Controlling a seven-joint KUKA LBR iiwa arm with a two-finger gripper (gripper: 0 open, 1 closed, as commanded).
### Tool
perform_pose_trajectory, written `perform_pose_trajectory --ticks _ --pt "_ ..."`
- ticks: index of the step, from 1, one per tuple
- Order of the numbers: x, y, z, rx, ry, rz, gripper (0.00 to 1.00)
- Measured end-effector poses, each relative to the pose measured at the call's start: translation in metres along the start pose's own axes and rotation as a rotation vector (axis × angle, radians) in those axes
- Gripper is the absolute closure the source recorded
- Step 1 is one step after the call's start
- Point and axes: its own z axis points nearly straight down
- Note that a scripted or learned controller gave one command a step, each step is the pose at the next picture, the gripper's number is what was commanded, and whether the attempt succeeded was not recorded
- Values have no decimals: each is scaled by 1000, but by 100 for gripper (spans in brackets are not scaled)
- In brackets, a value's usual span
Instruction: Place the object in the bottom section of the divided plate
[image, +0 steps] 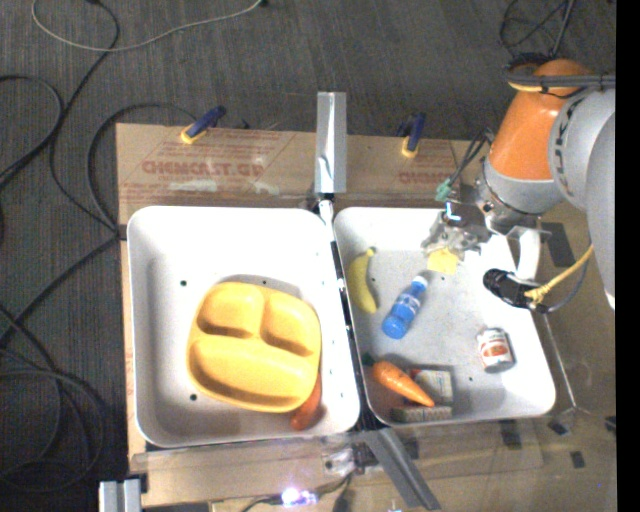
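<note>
Two white bins sit side by side on the bench. The gripper (452, 238) hangs over the far part of the right bin (530, 400), with a small yellow thing (443, 261) just under its tip. It is too small and blurry to tell how the gripper is set, or if it has that yellow thing at all.

Just beside the gripper, toward the front, lies a blue bottle (404, 309). A bit further off to the side lies a banana (362, 282). Well away from it, near the front wall, lie a carrot (403, 381) and a little can (494, 348).

The yellow plate (258, 346) sits in the left bin (160, 250), well apart from the gripper. Its big bottom part faces the front edge.

I think the arm is at the picking step. To do it well, it should come straight down over the yellow thing, get it right in the middle, and lift slowly. It should not bump the bottle. Then it must cross the wall between the bins high enough.
</note>
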Motion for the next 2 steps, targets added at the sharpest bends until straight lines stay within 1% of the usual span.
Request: perform_pose_trajectory --ticks 1,2 --pt "64 -50 12 2 -2 -58 100" --pt "129 -95 12 2 -3 -65 100"
